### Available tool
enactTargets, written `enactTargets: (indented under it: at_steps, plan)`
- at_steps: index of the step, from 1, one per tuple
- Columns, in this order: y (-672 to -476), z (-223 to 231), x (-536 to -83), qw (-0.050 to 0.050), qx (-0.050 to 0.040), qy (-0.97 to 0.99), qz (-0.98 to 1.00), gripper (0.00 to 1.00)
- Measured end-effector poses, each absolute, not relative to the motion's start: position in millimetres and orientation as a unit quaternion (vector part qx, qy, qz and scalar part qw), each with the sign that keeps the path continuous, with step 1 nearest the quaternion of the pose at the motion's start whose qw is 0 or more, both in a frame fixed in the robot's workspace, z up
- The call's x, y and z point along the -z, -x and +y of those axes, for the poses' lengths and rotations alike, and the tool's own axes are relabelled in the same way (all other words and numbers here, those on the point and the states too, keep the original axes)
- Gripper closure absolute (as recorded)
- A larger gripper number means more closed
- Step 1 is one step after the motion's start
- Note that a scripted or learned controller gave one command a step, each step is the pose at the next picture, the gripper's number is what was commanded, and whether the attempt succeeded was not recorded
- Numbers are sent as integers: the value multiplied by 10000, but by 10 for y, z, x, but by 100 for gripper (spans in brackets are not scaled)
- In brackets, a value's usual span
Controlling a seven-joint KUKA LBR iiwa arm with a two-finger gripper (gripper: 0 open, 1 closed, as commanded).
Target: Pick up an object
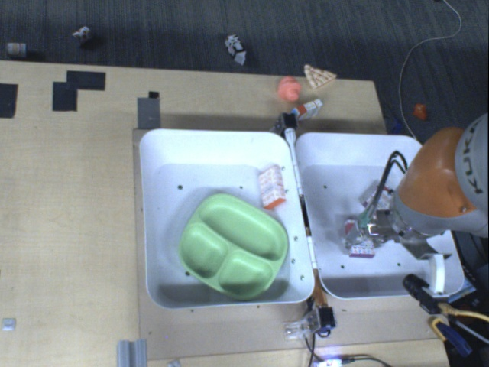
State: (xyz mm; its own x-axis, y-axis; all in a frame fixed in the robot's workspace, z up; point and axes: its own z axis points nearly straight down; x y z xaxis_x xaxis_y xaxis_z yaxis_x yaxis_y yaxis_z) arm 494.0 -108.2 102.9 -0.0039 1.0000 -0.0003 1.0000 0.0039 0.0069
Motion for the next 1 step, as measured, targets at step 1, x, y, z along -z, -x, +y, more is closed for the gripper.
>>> enactTargets:
  at_steps: [1]
  plan:
    - [-5275,-400,-1851,13,-21,-7053,7089,100]
